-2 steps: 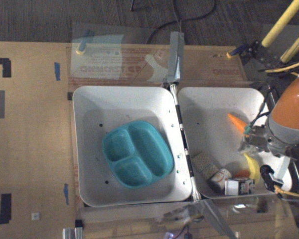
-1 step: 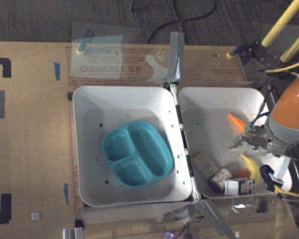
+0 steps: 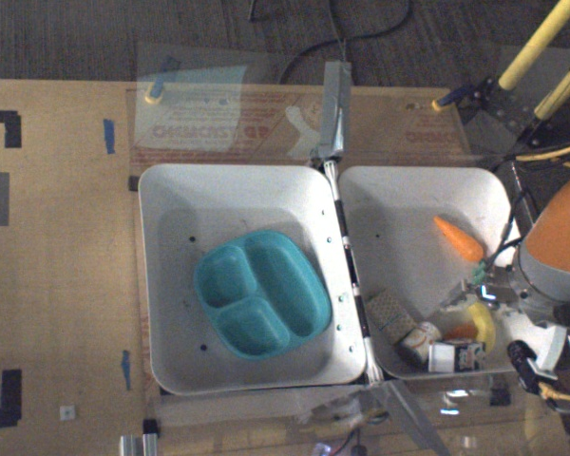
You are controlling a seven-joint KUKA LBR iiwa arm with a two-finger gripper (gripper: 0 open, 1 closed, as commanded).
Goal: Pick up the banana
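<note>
The yellow curved banana (image 3: 482,326) lies in the right-hand shallow white bin (image 3: 399,207), near its lower right corner, among a small clutter of things. Just to its left sits what looks like a small orange-and-white item, too blurred to name, and below it a white carton with dark printing (image 3: 456,356) rests against the bin's near wall. A brown textured sponge-like block (image 3: 389,310) lies further left, and an orange carrot (image 3: 459,238) lies apart, higher up in the same bin. The grey arm with its orange band (image 3: 556,231) reaches in from the right, its wrist bent down over the bin's right edge. The tool (image 3: 489,293) hangs just above and beside the banana; how far it is open I cannot tell, nor whether it touches the fruit. The left-hand white bin (image 3: 171,207) holds a teal plastic divided plate (image 3: 261,293) with three compartments, tilted slightly. Both bins stand side by side on the tan worktop (image 3: 57,255).
</note>
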